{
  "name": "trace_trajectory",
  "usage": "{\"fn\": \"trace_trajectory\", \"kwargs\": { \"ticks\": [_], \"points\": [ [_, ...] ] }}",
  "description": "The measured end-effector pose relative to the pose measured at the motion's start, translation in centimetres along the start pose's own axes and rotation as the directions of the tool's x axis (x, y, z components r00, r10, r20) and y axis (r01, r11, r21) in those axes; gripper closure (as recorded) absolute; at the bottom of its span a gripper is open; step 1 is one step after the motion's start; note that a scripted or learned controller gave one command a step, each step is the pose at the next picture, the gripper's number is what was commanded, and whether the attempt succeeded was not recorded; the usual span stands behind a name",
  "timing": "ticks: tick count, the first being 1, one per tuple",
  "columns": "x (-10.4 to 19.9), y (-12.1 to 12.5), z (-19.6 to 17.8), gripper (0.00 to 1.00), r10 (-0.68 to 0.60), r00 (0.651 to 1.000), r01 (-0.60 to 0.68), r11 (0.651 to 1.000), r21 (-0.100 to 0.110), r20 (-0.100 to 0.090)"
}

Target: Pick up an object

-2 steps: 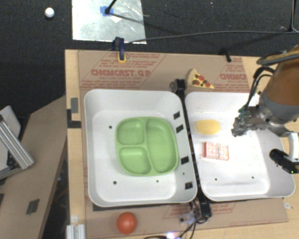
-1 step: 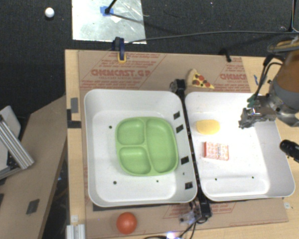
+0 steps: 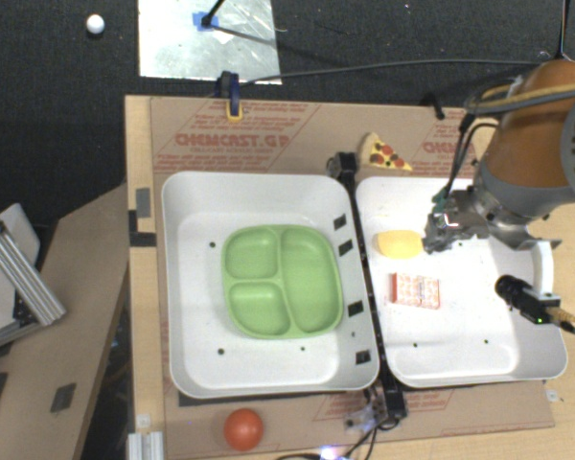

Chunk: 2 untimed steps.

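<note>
Gripper (image 3: 439, 230) is low in the right bin (image 3: 479, 353), just right of the yellow object (image 3: 399, 244) — close beside it, contact unclear. Can't tell if the claw is spread or closed; nothing visibly between its tips. Red-white packet (image 3: 416, 290) lies flat just below the yellow object. Green tray (image 3: 282, 281) sits mid left bin (image 3: 192, 257). Pizza slice toy (image 3: 384, 153) is on the board behind the bins, orange ball (image 3: 243, 428) in front — both outside the bins

A brown board (image 3: 268, 127) printed with red lettering lies on a black surface (image 3: 48, 113) — a silvery sheet (image 3: 206, 27) rests beyond it, and an aluminium rail (image 3: 14, 266) slants at the left edge.
</note>
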<state>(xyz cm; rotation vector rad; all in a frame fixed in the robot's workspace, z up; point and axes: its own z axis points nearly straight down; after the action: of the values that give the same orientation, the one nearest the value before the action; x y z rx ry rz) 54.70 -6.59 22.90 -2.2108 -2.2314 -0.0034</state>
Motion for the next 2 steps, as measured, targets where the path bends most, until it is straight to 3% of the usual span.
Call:
{"fn": "trace_trajectory", "kwargs": {
  "ticks": [2],
  "points": [
    [12.1,0.5,0.5,1.0,-0.001,1.0,0.001,1.0,0.001,0.0]
  ]
}}
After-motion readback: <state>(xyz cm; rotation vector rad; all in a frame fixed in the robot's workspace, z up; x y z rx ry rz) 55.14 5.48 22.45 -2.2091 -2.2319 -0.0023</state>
